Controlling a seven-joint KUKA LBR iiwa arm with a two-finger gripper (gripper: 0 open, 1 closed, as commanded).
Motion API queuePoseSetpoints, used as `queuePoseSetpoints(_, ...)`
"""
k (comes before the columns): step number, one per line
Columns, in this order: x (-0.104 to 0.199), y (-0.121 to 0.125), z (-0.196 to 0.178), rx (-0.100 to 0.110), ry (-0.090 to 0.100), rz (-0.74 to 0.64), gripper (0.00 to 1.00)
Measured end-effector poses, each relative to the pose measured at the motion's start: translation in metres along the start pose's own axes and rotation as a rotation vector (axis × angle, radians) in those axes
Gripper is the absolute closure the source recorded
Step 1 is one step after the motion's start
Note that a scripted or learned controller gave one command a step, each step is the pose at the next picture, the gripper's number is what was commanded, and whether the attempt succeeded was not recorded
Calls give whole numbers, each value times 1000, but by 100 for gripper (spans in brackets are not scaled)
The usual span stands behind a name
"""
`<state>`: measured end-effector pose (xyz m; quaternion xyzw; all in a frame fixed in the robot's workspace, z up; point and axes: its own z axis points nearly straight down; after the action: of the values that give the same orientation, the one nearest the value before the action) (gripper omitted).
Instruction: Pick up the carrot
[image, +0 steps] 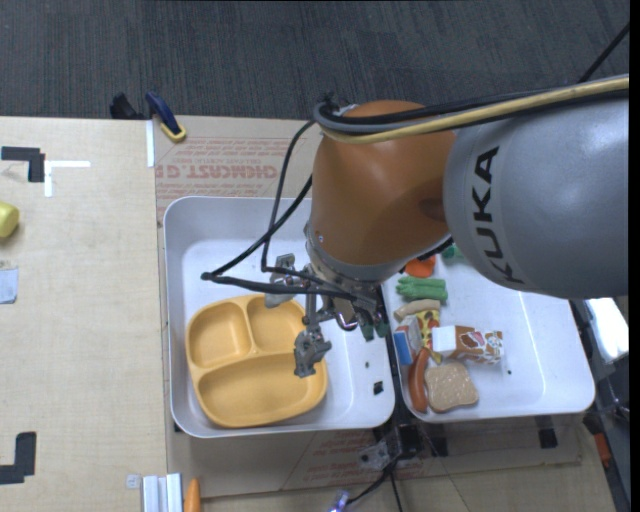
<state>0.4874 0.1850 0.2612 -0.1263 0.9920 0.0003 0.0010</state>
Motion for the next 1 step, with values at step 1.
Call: queuePoseSetpoints(1,-19,-24,167,3,-4,-113,0)
